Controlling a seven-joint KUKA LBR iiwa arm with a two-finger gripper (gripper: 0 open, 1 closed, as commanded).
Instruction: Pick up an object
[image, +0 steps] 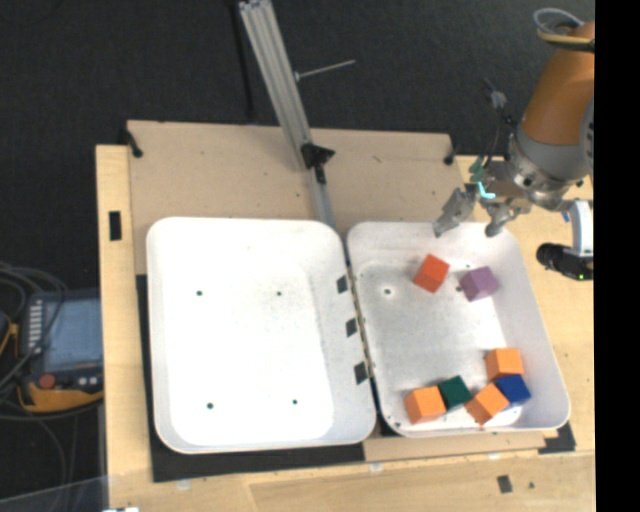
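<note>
From my remote seat I see the bench (120, 300) from above at a slant, with two white bins side by side. The left bin (245, 330) has only a few dark specks on its floor. The right bin (400, 330) holds seven blocks. Near its top, at about twelve o'clock, a red block (432, 272) sits tilted, with a purple block (479, 283) just beside it at three o'clock, the two apart. Down at the bin's five o'clock corner lies a cluster: an orange block (425, 403), a green block (455, 391) touching it on the right, then another orange one (488, 402), a blue block (511, 388) against that, and a third orange block (504, 361) just above the blue. The arm (558, 95) comes in from two o'clock. Its gripper (469, 222) hangs over the right bin's top rim, fingers spread apart with nothing between them, above and a little right of the red block, not touching it. A metal pole (285, 95) slants up from between the bins toward eleven o'clock.
</note>
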